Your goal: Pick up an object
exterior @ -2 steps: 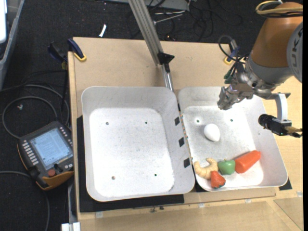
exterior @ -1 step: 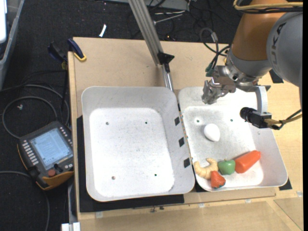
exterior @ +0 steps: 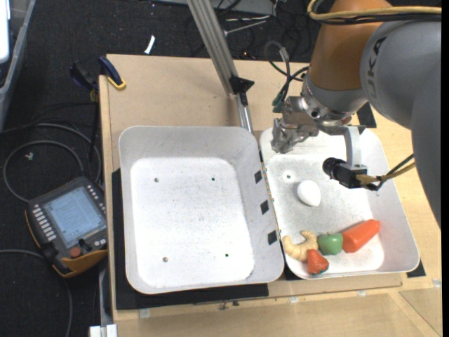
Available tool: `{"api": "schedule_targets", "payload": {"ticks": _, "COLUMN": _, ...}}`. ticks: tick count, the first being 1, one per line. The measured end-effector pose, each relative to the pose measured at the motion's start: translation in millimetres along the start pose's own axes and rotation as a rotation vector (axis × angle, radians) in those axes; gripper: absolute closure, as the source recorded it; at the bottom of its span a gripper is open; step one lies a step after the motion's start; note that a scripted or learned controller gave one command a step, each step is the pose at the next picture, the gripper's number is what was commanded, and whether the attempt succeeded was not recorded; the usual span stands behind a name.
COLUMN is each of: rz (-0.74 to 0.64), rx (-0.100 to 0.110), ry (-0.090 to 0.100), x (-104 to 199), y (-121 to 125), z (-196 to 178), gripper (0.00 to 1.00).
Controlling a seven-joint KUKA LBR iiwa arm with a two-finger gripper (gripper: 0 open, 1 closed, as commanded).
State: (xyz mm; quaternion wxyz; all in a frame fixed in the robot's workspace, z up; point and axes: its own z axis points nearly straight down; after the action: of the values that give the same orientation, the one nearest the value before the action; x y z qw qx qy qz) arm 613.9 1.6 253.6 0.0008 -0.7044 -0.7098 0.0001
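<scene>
A: Five things lie in my right bin [exterior: 393, 209], none lifted yet. My gripper [exterior: 286, 137] hangs at the bin's eleven o'clock corner, and whether it's grasping or released I cannot tell.

B: Nearest target?

A: The white egg [exterior: 308, 193], mid-bin, at about five o'clock from me, open floor all round it. The carrot [exterior: 360, 235], green pepper [exterior: 330, 243], red piece [exterior: 316, 261] and beige root [exterior: 299, 243] crowd the six o'clock wall. That looks tighter.
</scene>
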Motion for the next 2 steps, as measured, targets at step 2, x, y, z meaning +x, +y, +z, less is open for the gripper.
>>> {"api": "schedule_targets", "payload": {"ticks": 2, "rz": 0.0, "rx": -0.003, "ry": 0.001, "x": 96, "y": 24, "z": 4, "gripper": 1.0}}
